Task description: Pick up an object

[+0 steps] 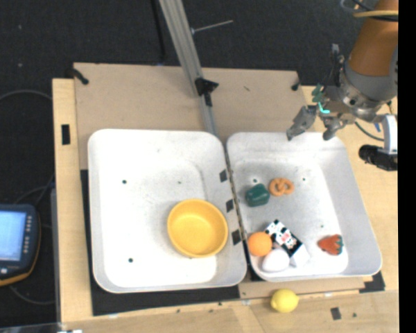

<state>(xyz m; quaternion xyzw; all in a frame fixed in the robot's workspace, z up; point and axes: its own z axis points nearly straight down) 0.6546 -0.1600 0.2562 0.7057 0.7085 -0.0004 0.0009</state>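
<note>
Here, two shallow white bins sit side by side on the worktop (66,207). The left bin (125,158) holds a yellow bowl (197,227) near its lower right corner. The right bin (333,165) holds a dark green piece (257,195) touching an orange pretzel-shaped toy (281,186) in its middle; along its lower edge lie an orange ball (259,243), a white egg-like piece (276,260), a black-and-white patterned object (284,235) and a red piece (331,244). A yellow lemon-like object (284,300) lies on the worktop just below the right bin.

The tool (311,127) hovers over the upper right rim of the right bin, fingers spread apart and gripping nothing.

A metal pole (184,44) slants from the top of the frame. A lit screen (7,236) sits at lower left; no writing is readable.
</note>
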